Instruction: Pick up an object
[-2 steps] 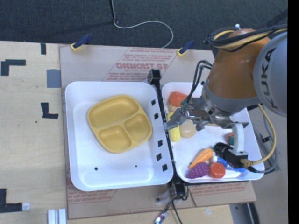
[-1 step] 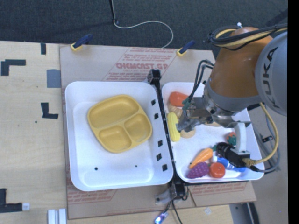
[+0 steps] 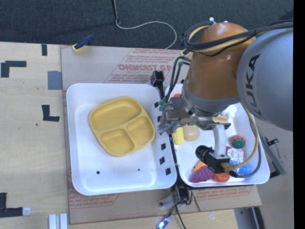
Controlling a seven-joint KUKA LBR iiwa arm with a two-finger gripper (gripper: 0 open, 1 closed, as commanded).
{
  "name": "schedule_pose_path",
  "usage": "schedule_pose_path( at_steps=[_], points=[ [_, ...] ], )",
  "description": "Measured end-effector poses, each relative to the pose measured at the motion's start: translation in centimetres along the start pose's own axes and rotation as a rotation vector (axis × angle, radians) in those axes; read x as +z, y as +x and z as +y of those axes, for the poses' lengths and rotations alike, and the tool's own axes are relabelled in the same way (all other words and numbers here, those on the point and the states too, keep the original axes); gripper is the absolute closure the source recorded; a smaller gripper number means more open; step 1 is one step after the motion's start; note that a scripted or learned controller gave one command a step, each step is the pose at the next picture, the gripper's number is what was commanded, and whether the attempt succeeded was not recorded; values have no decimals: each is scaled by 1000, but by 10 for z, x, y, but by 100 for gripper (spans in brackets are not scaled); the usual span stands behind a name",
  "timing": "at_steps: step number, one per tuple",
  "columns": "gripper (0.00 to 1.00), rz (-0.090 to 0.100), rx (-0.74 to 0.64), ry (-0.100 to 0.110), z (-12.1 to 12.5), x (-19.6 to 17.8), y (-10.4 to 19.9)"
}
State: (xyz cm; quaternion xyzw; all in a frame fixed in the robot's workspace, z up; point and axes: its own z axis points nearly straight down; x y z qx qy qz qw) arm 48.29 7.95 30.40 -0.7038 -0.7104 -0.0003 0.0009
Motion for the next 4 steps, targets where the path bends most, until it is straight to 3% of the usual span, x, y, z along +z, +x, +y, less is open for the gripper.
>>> schedule_pose_path(
  at_steps=[1, 2, 3, 4],
  points=[
    [100, 1, 3, -7, 1, -80, 28],
    [100, -3, 5, 3, 1, -59, 66],
    [100, -5, 15, 4, 0, -26, 3],
    [100, -1, 8, -6, 1, -97, -12]
  ],
)
